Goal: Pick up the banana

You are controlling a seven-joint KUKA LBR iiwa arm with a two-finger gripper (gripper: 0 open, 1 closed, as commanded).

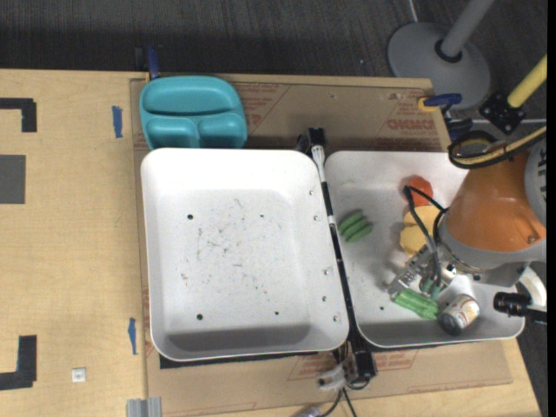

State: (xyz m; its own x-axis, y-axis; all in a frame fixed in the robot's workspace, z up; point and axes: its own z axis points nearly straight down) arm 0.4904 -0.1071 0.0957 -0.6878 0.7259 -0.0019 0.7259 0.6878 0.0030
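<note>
Over right white bin [365,181]: gripper [420,276], open or closed I cannot tell, low among clutter. Yellow banana [412,231] just beside it, touching orange fruit [419,186]. Risk: catching green piece [413,302] instead.

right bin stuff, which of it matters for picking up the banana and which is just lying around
For the job:
- banana, yellow, partly hidden under the arm
- gripper, low in the right bin

Just lying about:
- green ridged piece
- green object by the gripper
- orange item
- small can
- teal tray behind the left bin
</note>
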